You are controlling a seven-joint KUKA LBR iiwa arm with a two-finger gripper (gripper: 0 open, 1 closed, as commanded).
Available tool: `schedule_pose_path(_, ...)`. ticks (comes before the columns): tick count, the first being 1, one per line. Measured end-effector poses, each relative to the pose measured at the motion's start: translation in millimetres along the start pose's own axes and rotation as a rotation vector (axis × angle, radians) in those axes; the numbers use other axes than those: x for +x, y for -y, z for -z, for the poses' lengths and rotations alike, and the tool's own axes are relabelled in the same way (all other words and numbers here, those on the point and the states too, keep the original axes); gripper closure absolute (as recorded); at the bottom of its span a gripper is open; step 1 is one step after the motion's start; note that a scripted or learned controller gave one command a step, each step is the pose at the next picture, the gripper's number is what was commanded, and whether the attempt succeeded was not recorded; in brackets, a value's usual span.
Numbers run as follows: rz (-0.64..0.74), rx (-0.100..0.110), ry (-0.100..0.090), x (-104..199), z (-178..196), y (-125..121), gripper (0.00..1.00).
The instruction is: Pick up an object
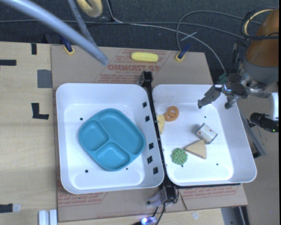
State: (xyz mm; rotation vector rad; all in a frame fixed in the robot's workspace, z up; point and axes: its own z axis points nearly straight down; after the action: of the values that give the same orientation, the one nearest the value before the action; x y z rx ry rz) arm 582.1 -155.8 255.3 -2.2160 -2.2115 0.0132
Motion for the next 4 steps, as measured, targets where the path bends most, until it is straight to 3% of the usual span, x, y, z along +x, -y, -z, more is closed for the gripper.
schedule_pose_path(1,0.003,-0.012,0.002,0.4,7.3,-2.2,0.0)
schedule_pose_path(4,0.003,-0.012,0.003,2.6,-134.9,16.0,0.0)
